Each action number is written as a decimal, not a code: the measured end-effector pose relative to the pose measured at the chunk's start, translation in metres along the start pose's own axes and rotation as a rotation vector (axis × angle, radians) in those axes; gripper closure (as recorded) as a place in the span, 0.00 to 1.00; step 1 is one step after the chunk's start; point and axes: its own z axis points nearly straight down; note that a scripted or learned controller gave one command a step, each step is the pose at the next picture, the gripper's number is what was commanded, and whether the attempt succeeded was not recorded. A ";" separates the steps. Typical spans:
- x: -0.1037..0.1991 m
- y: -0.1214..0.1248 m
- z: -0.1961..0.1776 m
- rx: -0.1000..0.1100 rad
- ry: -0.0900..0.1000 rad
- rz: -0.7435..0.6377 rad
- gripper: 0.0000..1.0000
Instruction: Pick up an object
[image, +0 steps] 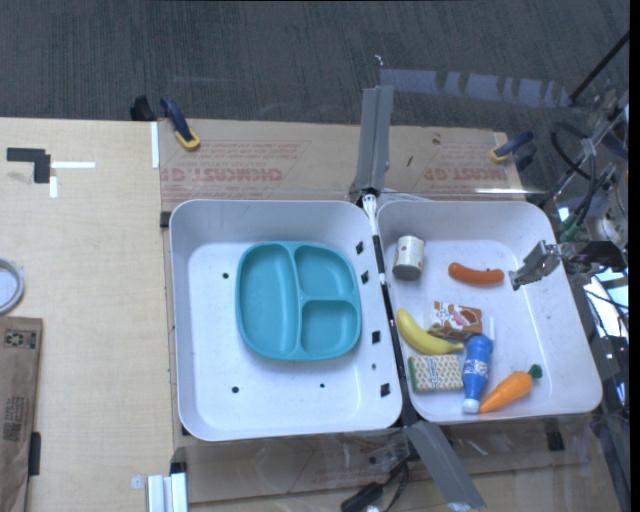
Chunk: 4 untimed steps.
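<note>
Orange sausage (476, 274) lies near the hand (530, 268) — tin (408, 257) beyond.

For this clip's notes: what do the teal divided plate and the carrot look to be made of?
Teal divided plate: probably moulded plastic, one even colour with a soft sheen and rounded compartment ridges. Carrot: likely a plastic toy, uniformly bright orange and smooth with a small green tip; too small to rule out rubber.

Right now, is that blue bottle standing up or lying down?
Lying down. The blue bottle rests on its side in the right bin, white cap pointing toward the near edge, between the banana and the carrot.
</note>
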 end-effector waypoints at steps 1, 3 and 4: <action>0.003 -0.005 0.016 -0.001 0.000 -0.283 0.00; -0.009 0.036 0.174 -0.010 -0.002 -0.035 0.00; 0.024 0.084 0.198 -0.004 -0.001 -0.150 0.00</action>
